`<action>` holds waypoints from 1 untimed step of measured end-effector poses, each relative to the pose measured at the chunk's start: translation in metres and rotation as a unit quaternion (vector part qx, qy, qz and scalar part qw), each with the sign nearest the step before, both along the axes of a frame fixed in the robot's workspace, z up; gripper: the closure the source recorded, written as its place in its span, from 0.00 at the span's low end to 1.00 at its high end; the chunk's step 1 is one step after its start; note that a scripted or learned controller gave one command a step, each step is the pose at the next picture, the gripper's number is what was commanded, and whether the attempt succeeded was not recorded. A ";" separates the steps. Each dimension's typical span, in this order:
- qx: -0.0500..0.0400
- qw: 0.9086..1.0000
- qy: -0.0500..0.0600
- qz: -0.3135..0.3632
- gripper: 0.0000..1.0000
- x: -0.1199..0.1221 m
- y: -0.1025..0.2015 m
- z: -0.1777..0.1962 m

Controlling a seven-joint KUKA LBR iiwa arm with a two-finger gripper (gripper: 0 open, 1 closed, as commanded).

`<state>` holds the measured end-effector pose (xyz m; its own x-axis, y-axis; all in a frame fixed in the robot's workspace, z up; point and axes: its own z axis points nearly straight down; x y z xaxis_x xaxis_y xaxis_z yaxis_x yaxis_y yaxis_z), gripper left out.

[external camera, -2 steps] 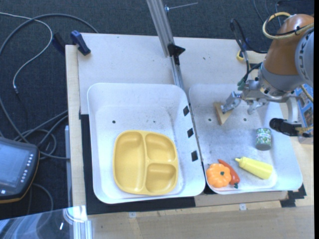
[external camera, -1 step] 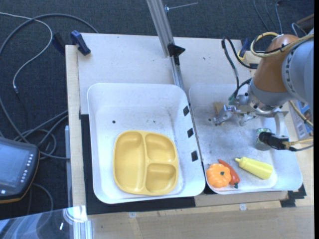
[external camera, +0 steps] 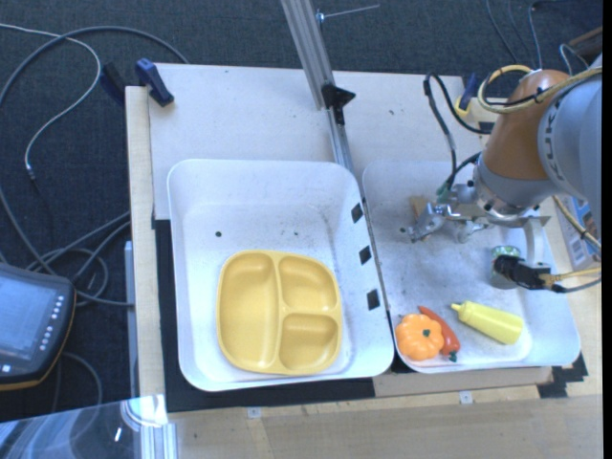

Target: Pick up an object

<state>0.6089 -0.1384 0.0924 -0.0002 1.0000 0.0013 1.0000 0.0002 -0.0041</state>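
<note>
Jaws [external camera: 432,220] hang over the right bin [external camera: 421,275]; whether spread or closed I cannot tell.

Glossy yellow plastic tray [external camera: 279,312], matt white bins [external camera: 258,185] — speckled

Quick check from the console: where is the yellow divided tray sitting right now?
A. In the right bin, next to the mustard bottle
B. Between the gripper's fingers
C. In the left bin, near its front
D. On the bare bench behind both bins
C. The yellow divided tray lies flat in the left bin, toward its front edge, while the gripper is over the right bin.
</note>
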 end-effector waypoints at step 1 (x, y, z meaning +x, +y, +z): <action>0.000 1.000 -0.002 0.000 1.00 0.001 0.000 0.012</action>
<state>0.6099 -0.1381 0.1041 -0.0005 1.0000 0.0016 1.0000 0.0005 -0.0011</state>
